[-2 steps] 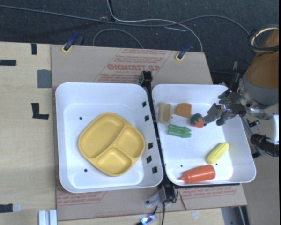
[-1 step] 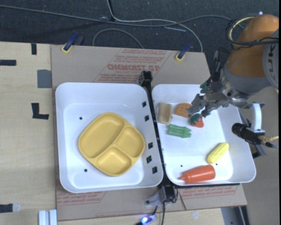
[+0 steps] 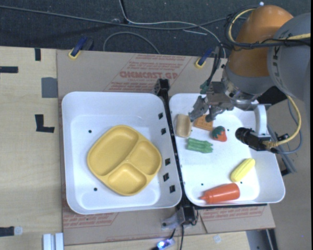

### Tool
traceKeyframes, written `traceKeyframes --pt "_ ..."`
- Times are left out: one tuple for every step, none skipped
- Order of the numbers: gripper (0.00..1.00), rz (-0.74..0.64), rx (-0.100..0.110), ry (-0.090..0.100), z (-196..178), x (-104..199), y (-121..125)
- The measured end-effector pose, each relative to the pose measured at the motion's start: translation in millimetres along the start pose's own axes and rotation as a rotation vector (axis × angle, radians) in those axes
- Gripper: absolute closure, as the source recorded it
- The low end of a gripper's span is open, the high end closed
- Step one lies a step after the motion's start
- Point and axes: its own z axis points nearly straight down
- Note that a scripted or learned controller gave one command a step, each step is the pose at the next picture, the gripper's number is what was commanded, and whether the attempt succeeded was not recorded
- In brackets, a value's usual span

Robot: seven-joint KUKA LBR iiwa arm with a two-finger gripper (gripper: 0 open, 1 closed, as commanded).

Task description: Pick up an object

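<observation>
the orange wedge (image 3: pixel 203 123) lies at the back of the right bin (image 3: pixel 266 191), and my gripper (image 3: pixel 207 110) hangs right over it, fingers spread and holding nothing, so i judge it's lined up to descend. the green pod (image 3: pixel 199 146) and tan piece (image 3: pixel 183 125) crowd close, which could foul the close.

The room light is even and fairly bright, coming from overhead. The two white bins (image 3: pixel 73 139) glow almost washed out, with little detail on their floors. Soft, short shadows sit under the yellow divided plate (image 3: pixel 124 159), falling toward six o'clock. At twelve o'clock the dark floor swallows detail. The orange band (image 3: pixel 255 35) at one o'clock carries a dull sheen. The whole picture is slightly soft and grainy; small toys look smeared at their edges.
</observation>
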Motion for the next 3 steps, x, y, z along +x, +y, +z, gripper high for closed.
traceKeyframes --pt "1.0 0.001 0.001 0.0 21.0 44.8 16.8" --pt "1.0 0.001 0.001 0.0 38.8 91.4 43.7" --pt "1.0 0.0 -0.002 0.001 29.8 134.3 71.4"
